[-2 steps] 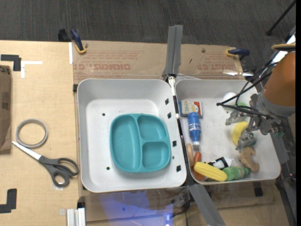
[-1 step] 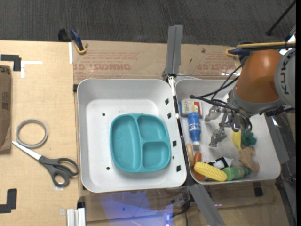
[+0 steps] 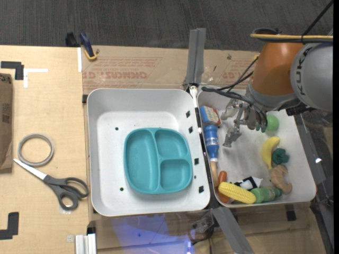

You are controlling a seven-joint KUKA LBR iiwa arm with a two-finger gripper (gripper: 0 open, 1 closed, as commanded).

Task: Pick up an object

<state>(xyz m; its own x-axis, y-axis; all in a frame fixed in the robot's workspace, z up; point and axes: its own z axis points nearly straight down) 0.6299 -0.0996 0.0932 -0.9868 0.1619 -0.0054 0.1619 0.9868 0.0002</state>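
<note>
My gripper point(image 3: 233, 134) hangs over the right bin point(image 3: 304, 187), holding nothing I can see; whether it is released or clenched I cannot tell; nearest lies a banana point(image 3: 269, 150), likely light, smooth plastic; I'd pinch across its middle.

Counted: two white bins point(image 3: 100, 142), one teal divided tray point(image 3: 158, 160), one corn cob point(image 3: 237, 192), one banana point(image 3: 269, 150), one scissors point(image 3: 55, 183), one tape roll point(image 3: 35, 149).
</note>
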